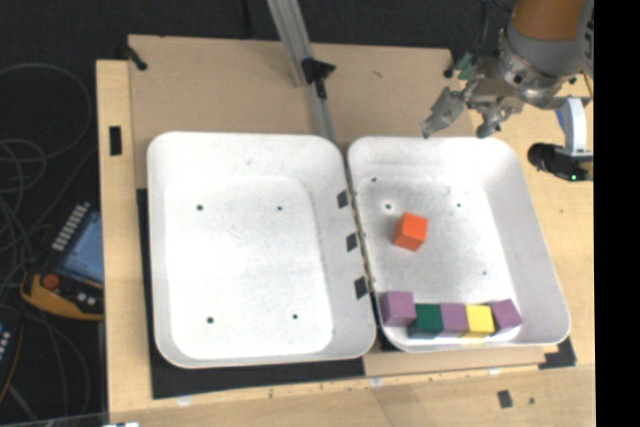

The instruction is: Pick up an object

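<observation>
An orange cube (409, 231) lies alone near the middle of the right bin (500, 175). Along that bin's front wall sits a row of blocks: a purple one (398, 306), a green one (428, 319), a lilac one (454, 317), a yellow one (481, 318) and another purple one (505, 313). My gripper (462, 124) hangs over the right bin's back rim, well above and behind the orange cube. Its two fingers are spread apart, with nothing between them.
The left bin (180, 215) lies beside the right one, joined at a hinge strip (352, 240). A slanted metal rail (285, 10) rises behind the bins. A handheld pendant (75, 255) and cables lie left of the bench.
</observation>
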### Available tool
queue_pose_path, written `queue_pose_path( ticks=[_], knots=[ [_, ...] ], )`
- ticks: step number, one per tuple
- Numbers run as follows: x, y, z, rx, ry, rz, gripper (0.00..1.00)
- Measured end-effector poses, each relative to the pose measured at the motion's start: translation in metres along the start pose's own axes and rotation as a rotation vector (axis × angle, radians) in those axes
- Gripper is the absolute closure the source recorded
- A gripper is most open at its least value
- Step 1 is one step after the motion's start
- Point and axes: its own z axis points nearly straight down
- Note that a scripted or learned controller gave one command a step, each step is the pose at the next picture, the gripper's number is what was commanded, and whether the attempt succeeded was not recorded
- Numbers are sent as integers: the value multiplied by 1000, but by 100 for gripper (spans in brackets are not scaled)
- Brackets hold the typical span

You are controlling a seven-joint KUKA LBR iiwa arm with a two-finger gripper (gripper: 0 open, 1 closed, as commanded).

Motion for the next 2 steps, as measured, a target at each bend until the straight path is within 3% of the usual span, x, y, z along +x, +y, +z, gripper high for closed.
queue_pose_path(
  ticks=[1,2],
  knots=[
    [-3,14,-40,-6,0,0,0],
    [11,25,90,7,2,1,0]
  ],
)
